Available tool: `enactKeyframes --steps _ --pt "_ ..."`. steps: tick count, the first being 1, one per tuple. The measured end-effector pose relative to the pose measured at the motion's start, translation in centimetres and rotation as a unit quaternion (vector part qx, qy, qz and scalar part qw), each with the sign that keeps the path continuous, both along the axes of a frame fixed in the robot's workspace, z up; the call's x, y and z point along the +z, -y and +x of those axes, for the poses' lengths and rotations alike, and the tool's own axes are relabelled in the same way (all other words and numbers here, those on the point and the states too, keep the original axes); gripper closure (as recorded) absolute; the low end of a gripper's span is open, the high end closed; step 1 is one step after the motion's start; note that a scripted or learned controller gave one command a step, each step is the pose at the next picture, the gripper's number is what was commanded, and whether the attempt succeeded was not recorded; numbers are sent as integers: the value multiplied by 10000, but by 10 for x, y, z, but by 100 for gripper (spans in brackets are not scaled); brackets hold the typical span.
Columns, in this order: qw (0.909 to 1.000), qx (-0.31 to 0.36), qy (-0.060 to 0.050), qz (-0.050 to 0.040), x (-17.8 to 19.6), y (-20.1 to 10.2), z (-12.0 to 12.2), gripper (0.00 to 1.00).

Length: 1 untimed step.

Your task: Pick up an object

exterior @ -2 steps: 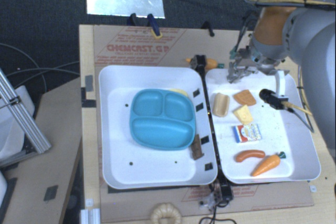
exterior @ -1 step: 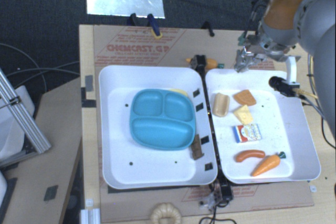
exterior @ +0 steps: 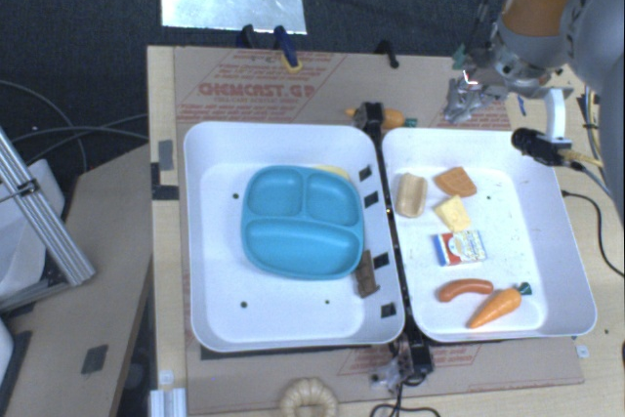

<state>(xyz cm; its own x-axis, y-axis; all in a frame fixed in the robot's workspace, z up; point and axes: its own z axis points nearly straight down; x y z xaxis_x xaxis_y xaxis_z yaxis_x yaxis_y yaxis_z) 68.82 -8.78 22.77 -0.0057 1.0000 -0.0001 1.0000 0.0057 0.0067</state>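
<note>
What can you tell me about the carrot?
The carrot is a small orange toy, smooth and plastic-looking, with a thick rounded body that narrows to a point and a little dark green stub for a top. It lies flat and slanted on the floor of the right bin, near the front edge, point toward the front left and green top toward the back right. The sausage lies just behind it, very close; whether they touch is hard to tell. Nothing holds it.

Right bin, we note six items lying flat: bread roll [exterior: 410,194], orange cracker [exterior: 455,181], yellow cheese wedge [exterior: 453,212], small printed box [exterior: 460,248], sausage [exterior: 465,289], carrot [exterior: 496,306] nearest front.
</note>
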Motion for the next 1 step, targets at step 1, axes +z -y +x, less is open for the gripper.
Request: enactKeyframes --steps 1 --pt "10000 -27 -42 0 -10 -7 -47 100"
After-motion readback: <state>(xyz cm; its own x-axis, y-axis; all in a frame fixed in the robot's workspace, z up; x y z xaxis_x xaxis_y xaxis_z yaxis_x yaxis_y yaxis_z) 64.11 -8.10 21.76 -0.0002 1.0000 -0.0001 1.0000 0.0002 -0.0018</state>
